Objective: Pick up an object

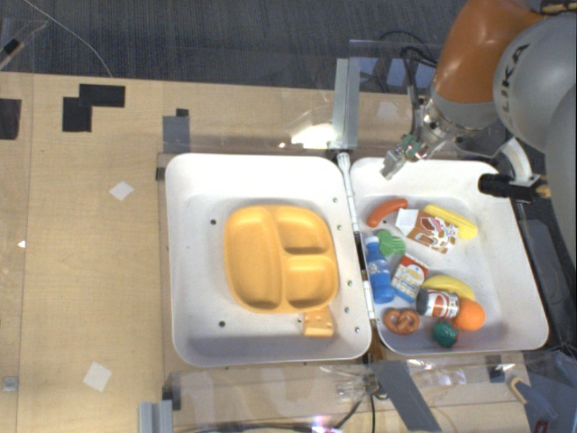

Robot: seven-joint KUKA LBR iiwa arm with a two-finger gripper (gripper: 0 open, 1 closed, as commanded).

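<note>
Gripper point(398, 160) hangs over the right white bin's point(514, 242) far edge, can't tell its state; nearest pick, the red-orange sausage-shaped toy point(387, 211), lies just below it toward the camera, long axis slanting up-right.

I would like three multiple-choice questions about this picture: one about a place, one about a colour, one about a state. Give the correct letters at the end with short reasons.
1. Where does the yellow tray lie?
A. in the left bin
B. in the right bin
C. on the bench outside the bins

2. What colour is the bottle near the divider?
A. red
B. blue
C. black

3. How is the gripper placed?
A. pressed into the toys
B. resting on the yellow tray
C. above the far edge of the right bin, nothing between its fingers

Answers: 1 A, the tray sits inside the left bin. 2 B, its body is blue. 3 C, it hangs over the bin's rim, apart from the toys.
</note>
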